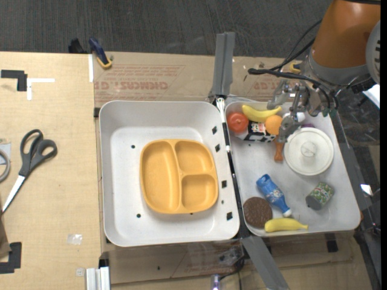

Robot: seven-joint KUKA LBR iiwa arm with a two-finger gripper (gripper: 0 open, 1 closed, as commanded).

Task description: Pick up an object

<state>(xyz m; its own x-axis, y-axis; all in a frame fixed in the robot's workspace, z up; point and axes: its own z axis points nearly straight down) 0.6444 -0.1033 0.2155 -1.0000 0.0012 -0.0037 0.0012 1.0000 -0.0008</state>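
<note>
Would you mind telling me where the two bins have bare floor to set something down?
Left bin: a bare margin all round the yellow tray, widest on its left. Right bin: a free patch between the blue bottle and the can, below the white lid. Its top end is crowded around the gripper.

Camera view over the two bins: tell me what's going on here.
A grey and orange robot arm reaches in from the right, its gripper hanging over the far end of the right bin, near a banana, a tomato and an orange. Nothing can be seen in its grasp. That bin also holds a white lidded bowl, a blue bottle, a cookie and a second banana. The left bin holds a yellow divided plate.
</note>
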